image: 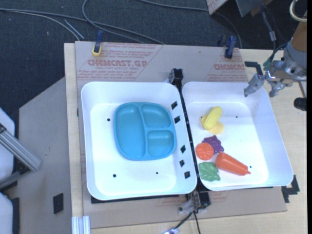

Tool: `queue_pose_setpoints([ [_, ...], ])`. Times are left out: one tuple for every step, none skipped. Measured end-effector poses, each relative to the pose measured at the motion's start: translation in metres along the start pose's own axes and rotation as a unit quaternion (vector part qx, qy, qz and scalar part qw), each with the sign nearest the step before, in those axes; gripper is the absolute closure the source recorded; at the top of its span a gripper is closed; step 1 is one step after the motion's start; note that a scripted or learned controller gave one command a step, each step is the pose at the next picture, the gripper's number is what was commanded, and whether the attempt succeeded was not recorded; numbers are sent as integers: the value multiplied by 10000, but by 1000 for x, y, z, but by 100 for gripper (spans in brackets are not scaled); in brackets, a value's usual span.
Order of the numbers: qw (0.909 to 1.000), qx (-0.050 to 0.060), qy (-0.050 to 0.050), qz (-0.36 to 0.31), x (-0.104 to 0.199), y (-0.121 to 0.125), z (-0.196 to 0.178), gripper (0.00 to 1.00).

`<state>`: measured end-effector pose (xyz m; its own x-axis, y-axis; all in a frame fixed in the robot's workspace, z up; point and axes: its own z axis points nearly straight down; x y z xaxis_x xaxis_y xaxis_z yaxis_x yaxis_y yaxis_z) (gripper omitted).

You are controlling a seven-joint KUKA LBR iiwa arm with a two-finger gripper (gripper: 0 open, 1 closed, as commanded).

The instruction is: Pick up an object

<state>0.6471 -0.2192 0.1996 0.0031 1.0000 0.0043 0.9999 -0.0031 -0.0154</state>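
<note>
Bench (pixel 122 57): brown board printed with red lettering along its far edge, bearing two white bins side by side.
Left bin (pixel 92 145): shallow, white, taking up the left half of the bench.
Blue tray (pixel 144 130): three compartments, flat on the left bin's floor, nearer its right wall than its left.
Divider (pixel 180 126): black strip where the two bins' inner walls meet.
Right bin (pixel 265 145): shallow, white, all toys gathered along its left side.
Corn (pixel 212 117): yellow, nearest the far wall among the toys, tilted, resting on a second yellow piece (pixel 218 128) just beneath it.
Grapes (pixel 214 143): purple, mid-left of the right bin, touching the orange ball.
Orange ball (pixel 204 151): round, just beside the left wall.
Green leaf (pixel 208 171): near the front-left corner of the right bin.
Carrot (pixel 232 164): orange, lying flat, pointing toward the front-right corner, beside the leaf.
Gripper (pixel 263 86): over the far-right corner of the right bin, well apart from every toy, fingers spread apart, nothing between them.
</note>
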Motion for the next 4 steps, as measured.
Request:
queue_pose_setpoints([
  [10000,-76,-20,-19,1,3,-10,0],
  [10000,-55,-15,-25,-3,9,49,0],
  [10000,-57,-14,-27,-3,11,91,0],
  [10000,-60,30,-40,2,13,114,0],
])
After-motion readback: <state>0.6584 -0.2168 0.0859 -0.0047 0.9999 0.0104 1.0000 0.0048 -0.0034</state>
